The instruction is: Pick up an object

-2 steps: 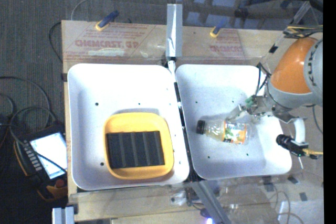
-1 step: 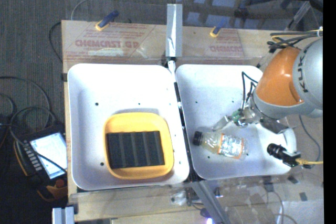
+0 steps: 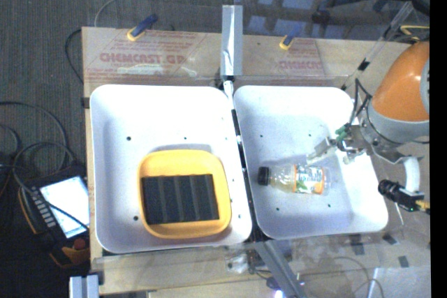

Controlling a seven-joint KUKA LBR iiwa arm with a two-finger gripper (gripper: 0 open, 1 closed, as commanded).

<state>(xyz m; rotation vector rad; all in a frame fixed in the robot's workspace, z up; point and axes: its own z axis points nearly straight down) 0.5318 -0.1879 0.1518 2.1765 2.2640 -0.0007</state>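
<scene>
A clear plastic bottle (image 3: 296, 179) with a black cap and an orange label lies on its side in the right bin (image 3: 279, 115), cap pointing left. My gripper (image 3: 321, 151) reaches in from the right and hangs just above and to the right of the bottle's base end. I cannot tell whether it touches the bottle. The grey arm with its orange band (image 3: 401, 91) stands over the bin's right rim.
The left bin (image 3: 119, 115) holds a yellow square container (image 3: 184, 194) with a dark ridged insert. A vertical divider post (image 3: 230, 45) stands behind the seam between the bins. Cables and a tablet (image 3: 63, 202) lie on the floor at left.
</scene>
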